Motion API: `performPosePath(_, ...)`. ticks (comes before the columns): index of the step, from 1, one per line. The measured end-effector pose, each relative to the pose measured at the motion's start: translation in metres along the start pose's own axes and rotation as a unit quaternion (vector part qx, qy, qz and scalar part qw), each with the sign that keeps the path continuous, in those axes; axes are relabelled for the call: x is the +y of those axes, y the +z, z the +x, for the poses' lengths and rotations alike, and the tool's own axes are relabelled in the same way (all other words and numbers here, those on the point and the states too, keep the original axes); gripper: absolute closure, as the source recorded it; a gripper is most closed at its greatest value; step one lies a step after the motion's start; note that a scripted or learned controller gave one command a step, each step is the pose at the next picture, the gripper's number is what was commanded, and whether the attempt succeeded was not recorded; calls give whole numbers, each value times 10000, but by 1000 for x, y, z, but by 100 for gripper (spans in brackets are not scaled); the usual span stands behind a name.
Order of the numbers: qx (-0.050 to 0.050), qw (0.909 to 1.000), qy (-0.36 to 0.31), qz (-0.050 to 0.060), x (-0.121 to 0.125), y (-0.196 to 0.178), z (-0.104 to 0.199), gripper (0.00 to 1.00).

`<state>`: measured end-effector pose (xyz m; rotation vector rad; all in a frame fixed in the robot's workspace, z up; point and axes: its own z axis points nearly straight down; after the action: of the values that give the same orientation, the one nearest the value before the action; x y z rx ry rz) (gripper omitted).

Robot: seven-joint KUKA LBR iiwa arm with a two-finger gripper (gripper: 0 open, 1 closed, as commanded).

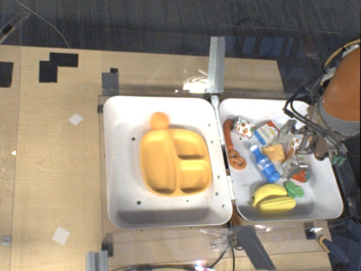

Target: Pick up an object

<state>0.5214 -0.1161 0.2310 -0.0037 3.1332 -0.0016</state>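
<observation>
Over right white bin [333,208], metal two-finger gripper [298,151] low among toys; finger state impossible to tell.
Just beside it: tan block [274,152], blue plastic bottle [265,164], yellow bananas [272,199] nearer front. Yellow divided tray [172,161] in left white bin [121,151].

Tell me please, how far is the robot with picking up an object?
Done: the gripper is low in the right bin, among the toy food, beside the blue bottle. In hand: I cannot see any object between its fingers. Left: grasping and lifting one item; the bananas, pretzel and yellow divided tray all lie in the bins.
</observation>
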Motion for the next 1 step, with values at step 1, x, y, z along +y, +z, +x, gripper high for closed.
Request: performPosePath(1, -25, 9538, 3005, -3, -14, 142, -49, 0)
